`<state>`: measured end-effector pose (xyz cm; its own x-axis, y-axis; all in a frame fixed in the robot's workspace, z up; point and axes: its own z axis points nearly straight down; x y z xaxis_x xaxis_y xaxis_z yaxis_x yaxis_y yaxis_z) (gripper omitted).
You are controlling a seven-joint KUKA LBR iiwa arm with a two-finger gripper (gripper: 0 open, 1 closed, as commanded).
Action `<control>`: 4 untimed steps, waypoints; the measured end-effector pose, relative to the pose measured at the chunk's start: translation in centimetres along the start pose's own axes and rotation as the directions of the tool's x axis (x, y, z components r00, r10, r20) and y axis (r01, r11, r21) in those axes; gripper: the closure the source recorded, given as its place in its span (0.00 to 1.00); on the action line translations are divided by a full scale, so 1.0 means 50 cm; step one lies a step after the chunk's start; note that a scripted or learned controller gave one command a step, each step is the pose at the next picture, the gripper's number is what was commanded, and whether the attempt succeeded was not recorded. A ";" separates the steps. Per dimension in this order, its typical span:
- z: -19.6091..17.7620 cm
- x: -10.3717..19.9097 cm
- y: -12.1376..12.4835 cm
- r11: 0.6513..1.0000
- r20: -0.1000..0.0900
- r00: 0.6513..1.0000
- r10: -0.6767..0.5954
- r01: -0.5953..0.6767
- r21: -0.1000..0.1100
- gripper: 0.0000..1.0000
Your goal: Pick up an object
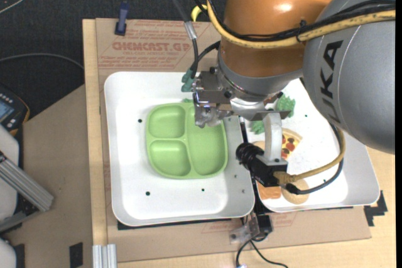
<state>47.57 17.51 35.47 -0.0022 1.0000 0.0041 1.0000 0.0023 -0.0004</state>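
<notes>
Okay, I see the gripper (206, 111) down at the green tray's (186, 149) top edge; can't tell jaw state, so no pick confirmed.

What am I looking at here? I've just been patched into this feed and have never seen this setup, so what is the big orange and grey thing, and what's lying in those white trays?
You are looking down at a slant from one fixed camera above a bench. The big orange and grey shape is a robot arm reaching in from the right, close to the lens, so it looks huge. Its claw hangs low over the left white bin. In that bin lies a green divided plate with three compartments. The right white bin is largely covered by the arm; a small green item and a piece with red spots peek out there, too hidden to name. I cannot see anything gripped by the claw.
</notes>
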 end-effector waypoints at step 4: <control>-0.159 -0.089 0.006 1.000 0.010 1.000 0.013 -0.013 0.011 1.00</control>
<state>47.86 13.04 43.39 0.0110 0.9999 -0.0055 0.9999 -0.0111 -0.0115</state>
